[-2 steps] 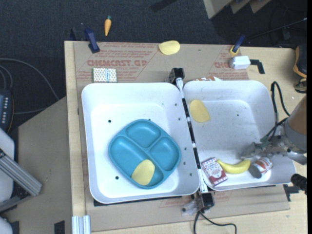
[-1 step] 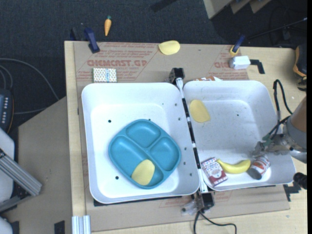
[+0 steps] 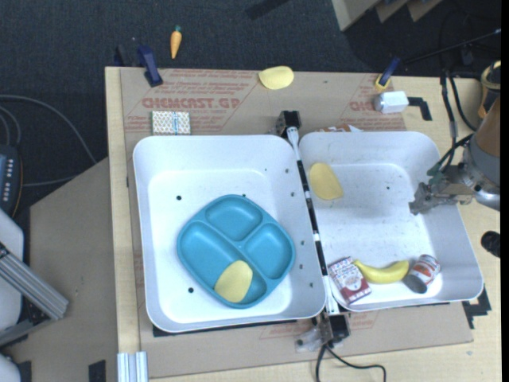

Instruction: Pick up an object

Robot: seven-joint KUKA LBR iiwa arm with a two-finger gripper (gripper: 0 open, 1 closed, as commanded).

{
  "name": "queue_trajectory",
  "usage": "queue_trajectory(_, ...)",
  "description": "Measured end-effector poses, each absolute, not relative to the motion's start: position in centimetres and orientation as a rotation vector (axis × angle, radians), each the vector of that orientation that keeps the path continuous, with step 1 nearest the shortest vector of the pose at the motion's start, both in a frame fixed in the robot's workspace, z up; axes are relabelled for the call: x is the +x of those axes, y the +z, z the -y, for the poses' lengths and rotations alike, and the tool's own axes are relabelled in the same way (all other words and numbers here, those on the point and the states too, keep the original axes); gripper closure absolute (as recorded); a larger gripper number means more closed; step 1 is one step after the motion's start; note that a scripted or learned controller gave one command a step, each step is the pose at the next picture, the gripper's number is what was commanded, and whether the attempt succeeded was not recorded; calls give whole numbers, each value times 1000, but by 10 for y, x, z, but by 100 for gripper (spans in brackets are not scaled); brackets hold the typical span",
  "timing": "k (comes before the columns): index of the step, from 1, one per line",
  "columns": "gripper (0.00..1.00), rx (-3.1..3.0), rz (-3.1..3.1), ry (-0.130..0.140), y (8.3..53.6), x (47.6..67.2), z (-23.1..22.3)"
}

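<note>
Colours in the two white bins

Left bin point(image 3: 151, 213): blue divided plate point(image 3: 235, 249), pale yellow piece point(image 3: 234, 282). Right bin point(image 3: 453, 245): yellow banana point(image 3: 383, 272), red-and-white packet point(image 3: 348, 279), yellow chip point(image 3: 325, 181).

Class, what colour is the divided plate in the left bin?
Blue: the divided plate, seen in the camera view.

The bench point(image 3: 238, 94) is holding two white bins. The left bin point(image 3: 155, 173) and the right bin point(image 3: 453, 237) are sitting side by side, touching. Behind the left bin, a small patterned packet point(image 3: 171, 122) is lying on the bench. A yellow thing point(image 3: 276, 77) is lying farther back, near the bench's far edge.
</note>
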State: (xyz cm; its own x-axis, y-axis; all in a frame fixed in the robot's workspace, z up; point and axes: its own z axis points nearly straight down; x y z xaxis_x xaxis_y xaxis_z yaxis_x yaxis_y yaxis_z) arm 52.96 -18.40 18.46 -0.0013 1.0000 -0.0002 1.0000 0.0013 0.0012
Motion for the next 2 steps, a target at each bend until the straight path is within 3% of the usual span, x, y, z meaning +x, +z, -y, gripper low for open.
queue_trajectory(1,0,2220,-2222,0,184,529,184)
queue_trajectory(2,0,2224,-2227,1,93,478,222)
